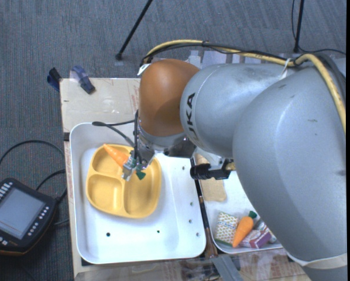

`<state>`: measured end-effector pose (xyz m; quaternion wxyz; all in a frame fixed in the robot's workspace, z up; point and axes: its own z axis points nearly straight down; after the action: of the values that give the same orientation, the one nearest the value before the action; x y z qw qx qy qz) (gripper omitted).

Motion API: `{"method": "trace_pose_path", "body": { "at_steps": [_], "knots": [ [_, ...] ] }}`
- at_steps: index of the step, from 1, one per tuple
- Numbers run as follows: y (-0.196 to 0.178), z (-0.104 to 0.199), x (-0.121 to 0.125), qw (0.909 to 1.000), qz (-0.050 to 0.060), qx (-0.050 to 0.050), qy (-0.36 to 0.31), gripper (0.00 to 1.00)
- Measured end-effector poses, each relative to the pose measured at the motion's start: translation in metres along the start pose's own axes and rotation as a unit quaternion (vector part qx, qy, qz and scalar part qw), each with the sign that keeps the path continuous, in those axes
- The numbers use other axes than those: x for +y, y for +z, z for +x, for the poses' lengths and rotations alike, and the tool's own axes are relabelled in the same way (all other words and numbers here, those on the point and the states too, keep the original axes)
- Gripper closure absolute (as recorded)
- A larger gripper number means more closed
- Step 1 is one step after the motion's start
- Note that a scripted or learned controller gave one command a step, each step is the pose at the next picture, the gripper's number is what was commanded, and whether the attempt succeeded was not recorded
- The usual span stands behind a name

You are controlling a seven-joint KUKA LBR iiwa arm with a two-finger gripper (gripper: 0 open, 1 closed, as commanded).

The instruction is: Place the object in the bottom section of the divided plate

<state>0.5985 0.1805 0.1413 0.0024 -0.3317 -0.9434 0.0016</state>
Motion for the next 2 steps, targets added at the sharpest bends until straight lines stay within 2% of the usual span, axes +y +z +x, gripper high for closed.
{"method": "trace_pose_path", "body": {
  "at_steps": [1,2],
  "knots": [
    [0.0232,0.0364,0.0323,0.9977,-0.001,-0.001,-0.067,1.00],
    [0.0140,0.0360,0.0317,0.9978,-0.001,-0.001,-0.067,1.00]
  ]
}}
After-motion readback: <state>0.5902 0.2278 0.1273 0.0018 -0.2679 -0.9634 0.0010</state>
